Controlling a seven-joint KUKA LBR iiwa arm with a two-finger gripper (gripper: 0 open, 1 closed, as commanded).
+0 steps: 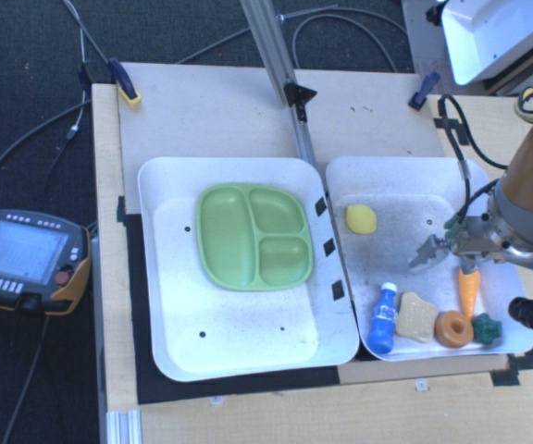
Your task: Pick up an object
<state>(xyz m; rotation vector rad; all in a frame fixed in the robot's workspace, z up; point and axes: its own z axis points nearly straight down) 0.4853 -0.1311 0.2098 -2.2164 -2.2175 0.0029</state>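
I see the tool low over the right bin, fingers spread wide, nothing between them. Carrot stands just right of it, near the wrist. Along the bin's near edge: blue bottle, tan sponge touching it, orange ring, green piece. Lemon sits apart toward the bin's far left. Left bin holds a green divided plate. Pendant lies left of the worktop.
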